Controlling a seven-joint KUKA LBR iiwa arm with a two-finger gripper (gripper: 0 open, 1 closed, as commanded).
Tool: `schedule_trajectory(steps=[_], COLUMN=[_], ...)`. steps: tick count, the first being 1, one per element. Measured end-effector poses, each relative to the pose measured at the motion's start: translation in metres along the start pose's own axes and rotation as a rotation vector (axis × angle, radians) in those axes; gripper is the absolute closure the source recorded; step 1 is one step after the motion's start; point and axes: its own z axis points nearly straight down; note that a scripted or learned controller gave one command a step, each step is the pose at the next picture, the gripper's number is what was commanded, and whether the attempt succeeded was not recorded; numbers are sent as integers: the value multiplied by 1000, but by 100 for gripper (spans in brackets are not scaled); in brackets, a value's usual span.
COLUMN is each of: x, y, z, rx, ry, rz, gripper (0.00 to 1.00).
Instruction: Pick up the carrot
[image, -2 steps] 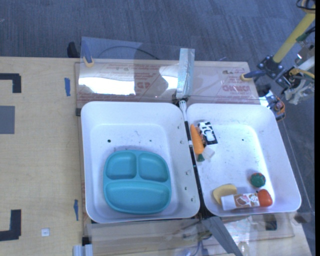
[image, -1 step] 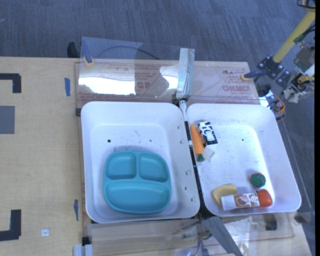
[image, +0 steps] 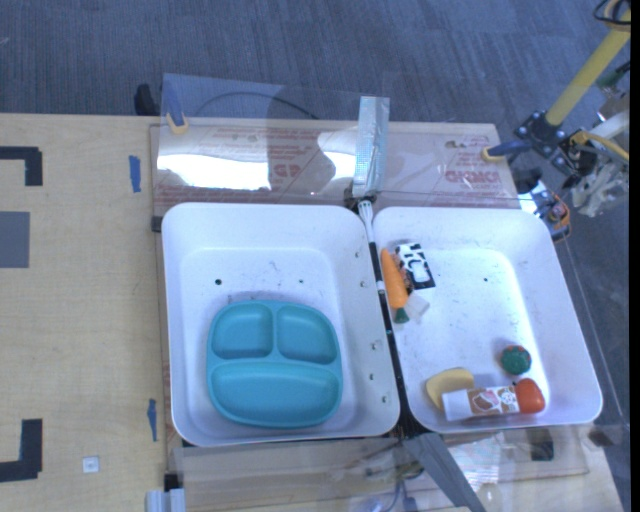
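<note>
Orange and slim, the tapered plastic carrot (image: 394, 280) lies in the right white shallow bin (image: 565, 300), pressed along that bin's left wall with its green leafy end pointing toward the near side. Just beside it, touching or nearly so, sits a small black-and-white patterned card or packet (image: 414, 266). Toward the near right corner of the same bin are a yellow banana-shaped toy (image: 448, 381), a white rectangular packet with a red and brown label (image: 482, 402), a red-orange round toy (image: 530, 396) and a dark green round piece with a red spot (image: 516, 359), all well apart from the carrot. The left white shallow bin (image: 190, 260) carries a teal plastic divided plate with three compartments (image: 273, 364). Both bins rest on the pale wooden bench (image: 70, 300), with a clear plastic sheet (image: 260, 150) standing behind them. At the far upper right, outside the bins, the end effector (image: 560, 205) hangs among cables and a yellow bar (image: 590, 70), well apart from the carrot; whether it is apart or together I cannot tell, and nothing can be seen held in it.
</note>
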Motion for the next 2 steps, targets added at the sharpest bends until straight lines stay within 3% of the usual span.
schedule_trajectory(steps=[1,2], x=[-7,5], y=[-2,1], z=[7,6], rx=[1,-3], ry=[0,3], rz=[137,151], gripper=[100,100])
